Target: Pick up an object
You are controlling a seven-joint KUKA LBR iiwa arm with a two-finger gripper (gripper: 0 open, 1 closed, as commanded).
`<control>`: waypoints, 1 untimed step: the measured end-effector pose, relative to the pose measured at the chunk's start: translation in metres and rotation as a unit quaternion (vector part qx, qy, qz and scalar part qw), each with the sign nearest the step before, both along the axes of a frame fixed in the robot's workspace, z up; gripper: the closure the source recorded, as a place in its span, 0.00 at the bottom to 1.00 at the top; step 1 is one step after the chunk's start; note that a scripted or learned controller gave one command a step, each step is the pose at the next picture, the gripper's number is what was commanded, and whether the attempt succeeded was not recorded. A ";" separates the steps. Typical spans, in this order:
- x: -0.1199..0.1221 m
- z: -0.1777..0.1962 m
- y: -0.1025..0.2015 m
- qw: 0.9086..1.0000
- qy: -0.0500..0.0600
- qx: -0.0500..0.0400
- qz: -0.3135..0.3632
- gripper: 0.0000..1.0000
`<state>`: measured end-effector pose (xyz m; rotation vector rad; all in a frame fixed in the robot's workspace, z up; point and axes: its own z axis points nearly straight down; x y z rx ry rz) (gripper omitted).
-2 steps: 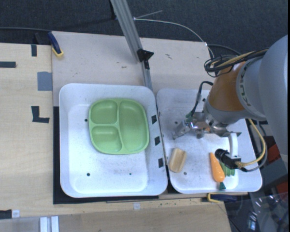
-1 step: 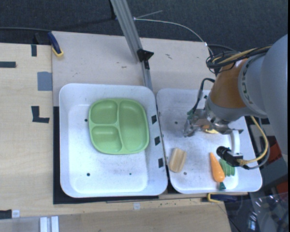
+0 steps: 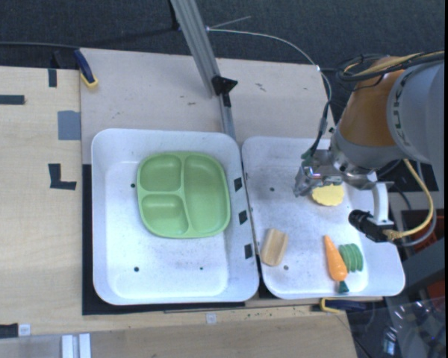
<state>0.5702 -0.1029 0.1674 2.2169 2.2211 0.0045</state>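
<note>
**Bench, two bins, gripper low over yellow piece**

Pale wood bench (image 3: 30, 200) under dark floor at top; two shallow white bins side by side. Left bin (image 3: 112, 274): one green divided plate (image 3: 184, 194), lying flat, nothing on it. Right bin (image 3: 284, 162): yellow piece (image 3: 329, 196) near the far right, tan block (image 3: 273, 246) by the dividing wall, carrot (image 3: 334, 256) with green leaf piece (image 3: 352, 256) just beside it, toward the near corner.

Arm (image 3: 388, 118) in from the right, orange band above the wrist. Gripper (image 3: 312, 179) down at the yellow piece's left edge, touching or very nearly so; metal tips partly over it. Fingers hidden from this angle — cannot tell whether spread or closed, and no object seen clamped between them. Nothing lifted yet.

Likely target: the yellow piece, closest to the tips. Looks like toy food: small, flat, rounded, probably light. Smooth rim, so liable to slip or skid across the bin floor if pinched off-centre. Low profile leaves little to catch; best taken across its narrow width, tips driven right down to the floor. Not fragile by the look of it. Carrot and tan block stand taller, well apart from the gripper, with easier sides to hold if the yellow piece slides away.
</note>
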 end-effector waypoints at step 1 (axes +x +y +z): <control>-0.005 0.048 -0.002 1.000 0.001 0.000 0.000 1.00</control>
